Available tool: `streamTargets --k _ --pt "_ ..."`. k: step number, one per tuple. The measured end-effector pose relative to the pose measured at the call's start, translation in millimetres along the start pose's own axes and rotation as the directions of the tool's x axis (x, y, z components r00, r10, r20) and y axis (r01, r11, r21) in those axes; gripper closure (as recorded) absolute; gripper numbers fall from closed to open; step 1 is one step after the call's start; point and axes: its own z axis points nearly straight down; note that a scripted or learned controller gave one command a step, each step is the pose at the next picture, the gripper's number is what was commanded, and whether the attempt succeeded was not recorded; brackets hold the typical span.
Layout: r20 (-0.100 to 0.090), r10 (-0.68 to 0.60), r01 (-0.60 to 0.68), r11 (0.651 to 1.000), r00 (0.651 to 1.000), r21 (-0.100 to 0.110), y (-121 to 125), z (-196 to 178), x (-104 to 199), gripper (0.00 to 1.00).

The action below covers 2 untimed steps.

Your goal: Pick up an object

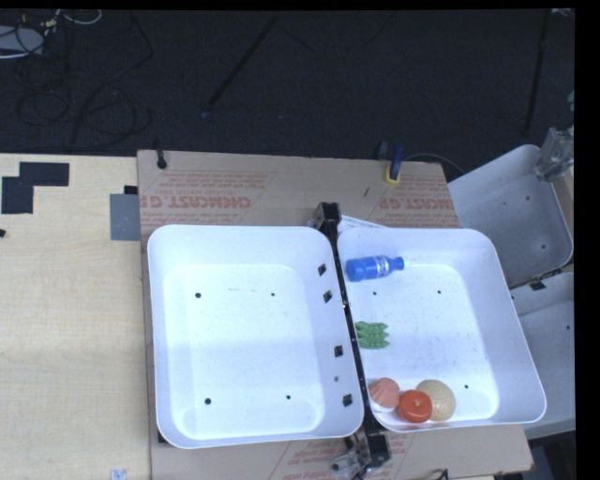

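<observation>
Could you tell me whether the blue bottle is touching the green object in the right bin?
Apart. The camera view shows bare white bin floor between the blue bottle and the green object, which lies nearer the camera.

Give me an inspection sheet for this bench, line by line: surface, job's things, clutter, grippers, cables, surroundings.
Surface: cardboard sheet on a pale wooden bench, bearing the left bin and the right bin, side by side.
Job's things: all in the right bin: blue bottle lying on its side near the far edge, green object by the divider, pink piece, red round piece and tan round piece clustered at the near edge.
Clutter: nothing seen.
Grippers: nothing seen.
Cables: loose cables on the dark floor beyond the bench.
Surroundings: grey metal plate right of the bins.
</observation>
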Motion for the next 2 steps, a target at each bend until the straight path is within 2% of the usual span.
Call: streamTargets --k 2 --pt "0.0 -0.002 0.002 1.0 1.0 0.0 9 -28 0 1.0"
